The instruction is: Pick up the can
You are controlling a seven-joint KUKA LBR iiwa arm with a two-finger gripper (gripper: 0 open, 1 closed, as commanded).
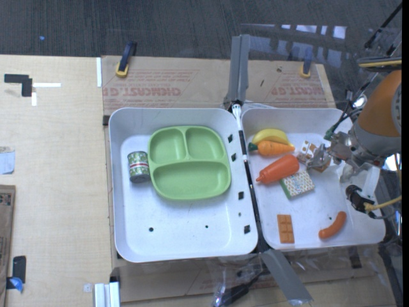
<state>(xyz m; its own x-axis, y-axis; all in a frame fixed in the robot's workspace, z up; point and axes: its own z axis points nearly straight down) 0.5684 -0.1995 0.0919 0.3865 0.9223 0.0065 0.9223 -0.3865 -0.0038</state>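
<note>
1. Sitting on the floor of the left bin (128,235), the can (138,167) is resting just beside the left edge of the green divided plate (190,163), seemingly lying on its side with its green label showing.

2. Nothing is touching the can; it is lying free, well apart from the arm (383,110).

3. Taking the green plate as the landmark, the arm is reaching in far to the plate's right, over the right bin (364,232), on the opposite side of the plate from the can.

4. The gripper (319,158) is hanging low over the cluttered part of the right bin, right of the plate, close above a small brownish object that is too blurred to name.

5. Whether the pincer is apart or together is not something the picture is showing clearly, so it cannot be told.

6. Also lying right of the plate are a banana (271,135), a carrot (275,148), a larger orange vegetable (278,169), a checked sponge (298,185), an orange block (285,228) and a small sausage (332,225).

7. Judging by this, the task is hardly begun: the can is not yet gripped or lifted, and the arm would need to be crossing past the plate to the can's side, descending, closing and raising it.
</note>
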